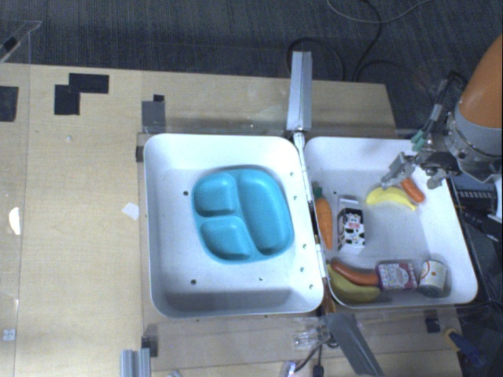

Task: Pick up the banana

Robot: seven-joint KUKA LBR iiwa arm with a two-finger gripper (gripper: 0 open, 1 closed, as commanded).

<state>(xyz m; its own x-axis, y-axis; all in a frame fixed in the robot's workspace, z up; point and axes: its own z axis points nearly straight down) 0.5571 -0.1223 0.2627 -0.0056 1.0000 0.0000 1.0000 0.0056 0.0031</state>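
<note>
Right bin (464,277) | claw (410,174) over banana (391,199) | blue tray (240,214) left

1. Nothing here is actually readable at this size.
2. The small carton (352,230), down-left of the fingers, has a black-and-white print but no legible words.
3. The maroon packet (395,274) below the fingers has a pale label, just a blur.

There were 2 white bins (157,210) and 1 blue divided plate (240,214). The right bin held 2 bananas (391,199), 2 carrots (323,222), 1 hot dog (355,274) and 1 small carton (351,228).
</note>
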